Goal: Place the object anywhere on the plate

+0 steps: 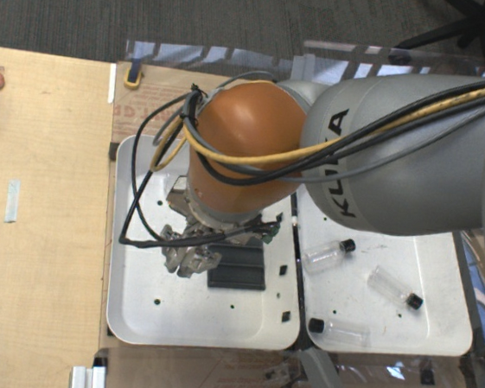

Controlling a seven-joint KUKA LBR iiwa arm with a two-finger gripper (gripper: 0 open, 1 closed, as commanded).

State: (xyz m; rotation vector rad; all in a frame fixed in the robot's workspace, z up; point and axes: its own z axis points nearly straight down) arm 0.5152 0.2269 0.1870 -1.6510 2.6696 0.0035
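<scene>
Gripper [185, 259] was down in the left bin [134, 307], under the orange wrist band [244, 145]; couldn't tell its state. A flat black rectangular block [238, 267] lay on the bin floor just beside the gripper, on the side toward the right bin [435, 337]. Right bin held three clear plastic vials [327, 252] with black caps, lying flat. Bins were smooth white plastic, shallow, with rounded corners.

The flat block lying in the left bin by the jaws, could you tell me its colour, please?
Black; the flat block shows best in the camera view, against the white left bin.
</scene>
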